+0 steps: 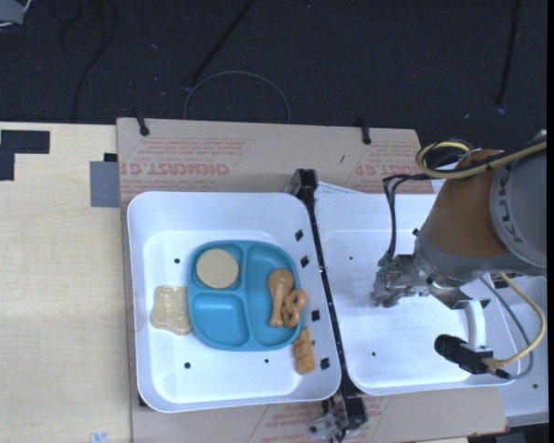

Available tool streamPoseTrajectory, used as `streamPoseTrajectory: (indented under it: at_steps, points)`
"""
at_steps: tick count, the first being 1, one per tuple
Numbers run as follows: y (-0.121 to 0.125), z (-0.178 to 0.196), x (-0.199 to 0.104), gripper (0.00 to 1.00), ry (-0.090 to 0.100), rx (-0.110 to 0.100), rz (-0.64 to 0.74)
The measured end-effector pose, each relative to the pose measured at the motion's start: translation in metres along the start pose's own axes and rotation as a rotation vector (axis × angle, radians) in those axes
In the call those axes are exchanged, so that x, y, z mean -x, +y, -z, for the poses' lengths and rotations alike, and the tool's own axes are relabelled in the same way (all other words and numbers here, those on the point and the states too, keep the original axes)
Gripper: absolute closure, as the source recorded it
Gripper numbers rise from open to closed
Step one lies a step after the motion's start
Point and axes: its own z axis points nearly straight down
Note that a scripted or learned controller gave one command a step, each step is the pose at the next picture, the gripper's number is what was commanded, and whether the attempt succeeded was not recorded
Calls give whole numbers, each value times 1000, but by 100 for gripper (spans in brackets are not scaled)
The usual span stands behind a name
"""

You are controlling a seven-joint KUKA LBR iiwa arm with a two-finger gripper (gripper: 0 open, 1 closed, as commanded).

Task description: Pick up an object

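- Bins fill the middle of the frame: a left bin [157, 247] at centre-left and a right bin [369, 229] at centre-right, side by side on brown cardboard.
- Every candidate I could pick sits in the left bin. A blue sectioned tray [231, 326] lies at its centre.
- On the tray, a round tan disc [216, 268] fills the upper-left compartment, and a knobbly tan pretzel-like piece [284, 298] lies in the right compartment.
- A pale, lumpy slab [171, 309] lies on the bin floor, touching the tray's left edge. A small orange-brown block [303, 351] lies just beside the tray's lower right corner, near the divider.
- My arm [480, 220] enters from the right of the frame, and the gripper [388, 284] hangs low over the right bin, well apart from all of these.
- The gripper is seen from above and blurred; I cannot tell its width, and I see nothing held.
- To do this step well, I judge the arm must first lift clear of the divider between the bins, then cross toward the left of the frame.
- I would choose the small block or the pale slab: each lies free on the flat floor, with no tray ridges in the way.
- Come straight down, centred on the piece, so it is not nudged against the tray.
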Motion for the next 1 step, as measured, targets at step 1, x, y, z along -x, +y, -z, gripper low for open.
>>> streamPoseTrajectory:
  at_steps: [1]
  points:
    - [0, 42, 2, 100, -2, 7, 3]
